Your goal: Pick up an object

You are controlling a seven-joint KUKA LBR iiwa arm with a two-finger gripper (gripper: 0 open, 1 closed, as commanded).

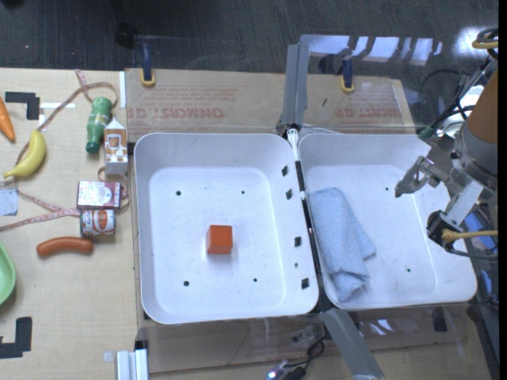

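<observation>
- Two white bins side by side on the bench: left bin point(150, 212) and right bin point(444, 287), touching along their inner walls.
- One orange-red block point(219, 239) in the left bin, slightly near of centre, resting flat, apart from every wall.
- One grey-blue cloth point(341, 240) in the right bin, folded lengthwise, lying against the left wall and running from mid-bin to the near wall.
- One gripper point(412, 182) over the right bin's far-right part, well apart from the cloth and the block; nothing visible between its fingers. Finger spread: cannot tell at this angle.
- Bench to the left of the bins, counted: one carrot point(5, 122), one banana point(27, 157), one green bottle point(98, 122), one small carton point(116, 149), one box point(98, 194), one can point(98, 222) lying on its side, one sausage point(65, 247), one green plate point(5, 275) at the left edge.
- Two yellow-handled clamps point(147, 74) at the far edge, one behind each bin.
</observation>
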